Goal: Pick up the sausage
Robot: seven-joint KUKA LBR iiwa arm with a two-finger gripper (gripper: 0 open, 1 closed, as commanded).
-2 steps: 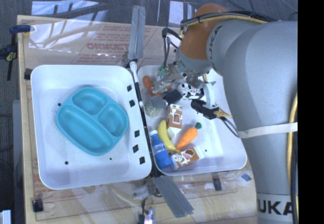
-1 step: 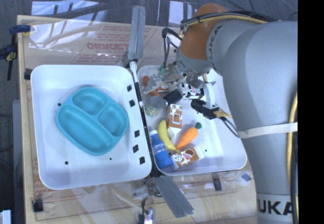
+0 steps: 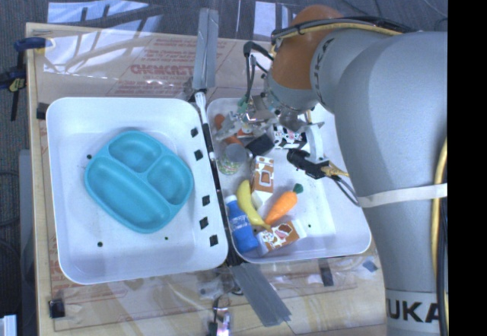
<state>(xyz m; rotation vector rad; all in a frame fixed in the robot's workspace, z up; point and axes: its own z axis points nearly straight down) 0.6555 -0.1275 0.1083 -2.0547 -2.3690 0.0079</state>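
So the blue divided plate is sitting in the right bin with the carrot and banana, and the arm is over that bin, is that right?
Not quite. The camera view shows the blue divided plate alone in the left bin. The carrot and banana do lie in the right bin, and the arm is over that bin.

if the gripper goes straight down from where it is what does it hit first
Most likely the clutter at the far end of the right bin, around the reddish item and grey piece under the gripper. Depth is unclear from this slanted view, so which comes first is uncertain.
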